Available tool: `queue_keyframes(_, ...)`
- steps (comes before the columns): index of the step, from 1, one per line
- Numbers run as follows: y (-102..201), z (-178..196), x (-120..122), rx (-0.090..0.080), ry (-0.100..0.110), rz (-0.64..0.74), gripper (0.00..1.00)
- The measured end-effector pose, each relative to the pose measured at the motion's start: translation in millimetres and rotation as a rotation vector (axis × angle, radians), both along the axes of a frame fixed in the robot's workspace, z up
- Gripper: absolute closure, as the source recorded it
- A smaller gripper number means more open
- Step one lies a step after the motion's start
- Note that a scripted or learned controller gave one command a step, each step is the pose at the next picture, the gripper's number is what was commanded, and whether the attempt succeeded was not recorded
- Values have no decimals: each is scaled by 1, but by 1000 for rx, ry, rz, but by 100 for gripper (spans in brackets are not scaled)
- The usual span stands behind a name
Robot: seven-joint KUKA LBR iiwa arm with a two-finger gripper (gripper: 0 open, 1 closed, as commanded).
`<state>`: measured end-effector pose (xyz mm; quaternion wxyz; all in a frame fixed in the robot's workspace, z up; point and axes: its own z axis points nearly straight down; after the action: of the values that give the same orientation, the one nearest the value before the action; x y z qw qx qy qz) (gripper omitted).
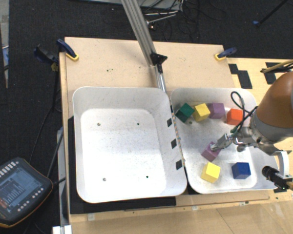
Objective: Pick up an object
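Small tilted purple block (210, 153)

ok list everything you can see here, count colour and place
bins: 2, white, side by side on the bench
green block: 1, right bin, far left
yellow blocks: 2, right bin, one far, one near
purple blocks: 2, right bin, one far, one mid by the claw
orange block: 1, right bin, far right
blue block: 1, right bin, near right
pendant: 1, dark, lower left
arm: 1, grey and orange, right
claw: 1, at the mid purple block
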<state>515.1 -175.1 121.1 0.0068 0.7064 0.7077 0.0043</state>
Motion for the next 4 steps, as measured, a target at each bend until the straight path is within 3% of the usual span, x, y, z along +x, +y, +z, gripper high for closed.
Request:
queue_keyframes(1,0,-4,3,-1,-7,-1,0)
queue_keyframes(2,-1,8,6,-3,-15,-2,100)
queue_keyframes(3,-7,67,14,0,9,1,100)
queue_keyframes(4,-7,92,16,1,11,1,100)
